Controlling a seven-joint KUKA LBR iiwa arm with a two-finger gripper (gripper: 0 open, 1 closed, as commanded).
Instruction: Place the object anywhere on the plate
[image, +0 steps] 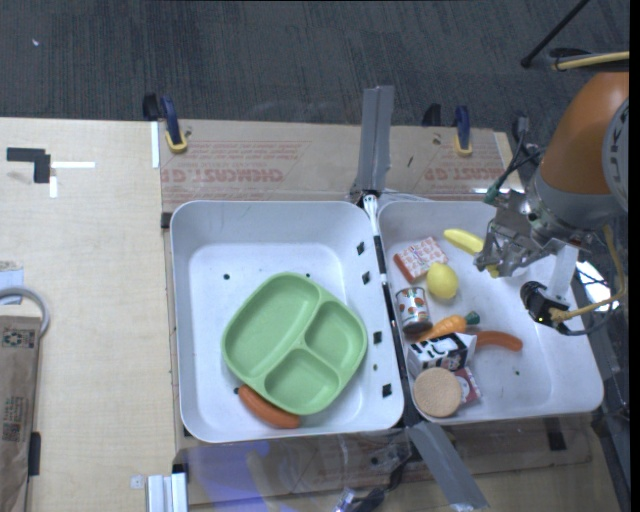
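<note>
banana — just beside gripper

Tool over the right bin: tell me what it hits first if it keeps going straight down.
Probably bare floor of the right bin. The tool hangs just right of the banana and lemon, seemingly clear of both, though depth is hard to judge from this slanted view.

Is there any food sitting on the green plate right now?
No. The green plate has nothing lying in its three sections; an orange sausage lies beside its lower edge in the left bin.
</note>
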